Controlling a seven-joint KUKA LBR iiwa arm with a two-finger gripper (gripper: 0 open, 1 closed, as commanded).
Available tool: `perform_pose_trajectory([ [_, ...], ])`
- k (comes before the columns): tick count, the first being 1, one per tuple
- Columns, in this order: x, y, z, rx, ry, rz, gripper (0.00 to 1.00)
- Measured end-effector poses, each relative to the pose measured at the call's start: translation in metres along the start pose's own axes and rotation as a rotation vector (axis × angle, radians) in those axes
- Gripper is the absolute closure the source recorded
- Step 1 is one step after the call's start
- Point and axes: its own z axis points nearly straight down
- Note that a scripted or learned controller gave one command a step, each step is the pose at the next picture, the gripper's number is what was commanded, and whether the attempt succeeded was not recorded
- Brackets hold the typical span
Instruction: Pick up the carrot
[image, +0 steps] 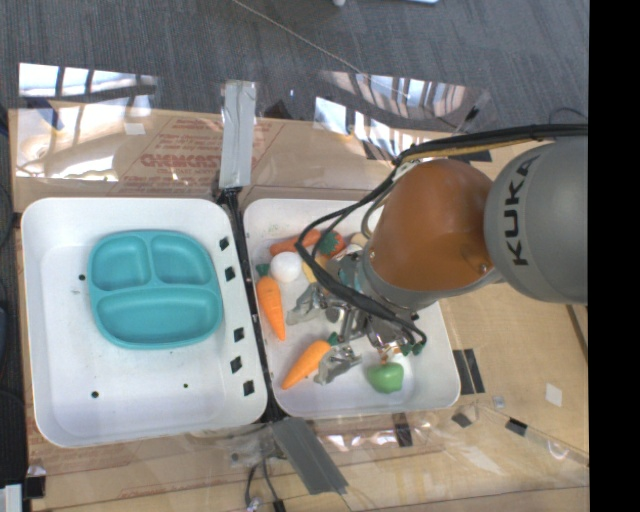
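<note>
Looking down from the fixed camera, you see the arm (520, 225) reaching in from the right, its orange band bulging over the right-hand bin (435, 395). Below that band the gripper (335, 340) hangs low inside the bin, a tangle of metal parts and black cable. You cannot tell from here whether it is open or closed, and nothing is plainly caught in it.

There are several orange pieces near the gripper, so take care which one you mean. One carrot (306, 364) lies just to the lower left of the gripper, tilted, its thick end up close against the metal tip; whether they touch is not clear. A second carrot (271, 306) lies to the left of the gripper, running roughly up and down beside the bin's left wall. A third orange piece (300, 243) sits above the gripper, partly hidden by the cable and the wrist.

A white egg-like ball (287, 267) rests up and to the left of the gripper, between the second carrot and the third orange piece. A green apple-like fruit (385, 377) lies just to the lower right of the gripper, near the bin's front wall.

Well off to the gripper's left, the other bin (50, 380) holds a teal divided plate (155, 288), lying flat with three compartments.
</note>
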Motion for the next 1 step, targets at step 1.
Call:
perform_pose_trajectory([
  [1,-0.0055,-0.0269,0.0904,0.000,-0.001,-0.120,0.00],
])
